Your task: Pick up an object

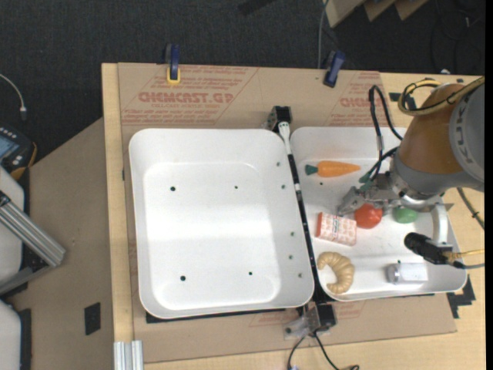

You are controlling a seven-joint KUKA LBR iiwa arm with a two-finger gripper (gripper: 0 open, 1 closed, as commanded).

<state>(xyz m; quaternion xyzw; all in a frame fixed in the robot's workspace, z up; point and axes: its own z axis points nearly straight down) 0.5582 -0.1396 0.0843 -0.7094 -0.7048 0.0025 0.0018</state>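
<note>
**Pick not done: gripper at the red ball, no lift to see**

Arm [439,145] comes in from the right. Gripper [368,199] sits low in the right bin [379,262], right at the upper edge of the red ball [370,217]. From this slant the two overlap, so contact or just above can't be separated.

Gripper state: can't tell whether it is released or clenched. The wrist hides the business end, and nothing is visibly clamped in it.

Target, by position, looks like the red ball. It appears to rest on the bin floor, with the pink box [337,229] just beside it on the left bin [208,222] side and the green thing [405,214] close on the other. The carrot [335,169] lies near the far wall, apart from the gripper. The croissant [337,270] and a small white block [408,272] lie along the near wall, well clear of it.

Progress, as a judgement:
- Approach: done or nearly done, with the gripper down at object level.
- Grasp: unconfirmed.
- Lift: not done. Every object reads as lying in the bin, none raised.

Left to do: secure a grip on the ball, then raise it clear of the floor.

Risk: the ball is round and crowded by the box, so it may roll or squirt out sideways.
</note>
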